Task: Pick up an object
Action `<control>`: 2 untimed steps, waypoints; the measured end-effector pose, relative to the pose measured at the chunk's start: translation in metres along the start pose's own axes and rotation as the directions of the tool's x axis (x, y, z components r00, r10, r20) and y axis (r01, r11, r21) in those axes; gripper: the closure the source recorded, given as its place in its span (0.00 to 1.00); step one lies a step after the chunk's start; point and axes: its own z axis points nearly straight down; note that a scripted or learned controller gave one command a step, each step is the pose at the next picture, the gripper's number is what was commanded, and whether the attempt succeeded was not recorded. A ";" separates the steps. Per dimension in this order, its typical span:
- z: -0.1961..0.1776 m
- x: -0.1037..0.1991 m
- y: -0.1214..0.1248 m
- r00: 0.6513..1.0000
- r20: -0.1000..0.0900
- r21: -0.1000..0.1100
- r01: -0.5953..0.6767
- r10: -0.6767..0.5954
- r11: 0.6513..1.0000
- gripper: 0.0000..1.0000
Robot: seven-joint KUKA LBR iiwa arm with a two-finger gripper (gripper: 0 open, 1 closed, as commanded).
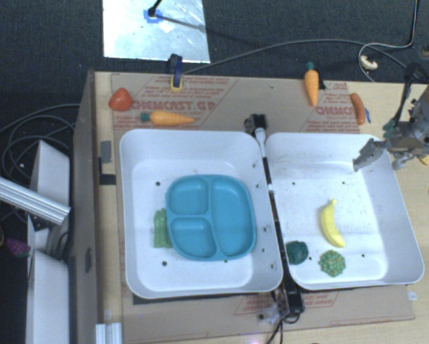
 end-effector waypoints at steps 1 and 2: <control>0.097 0.043 -0.025 1.000 -0.001 0.003 0.001 -0.001 1.000 0.00; 0.162 0.060 -0.035 1.000 0.000 0.001 -0.001 0.001 1.000 0.00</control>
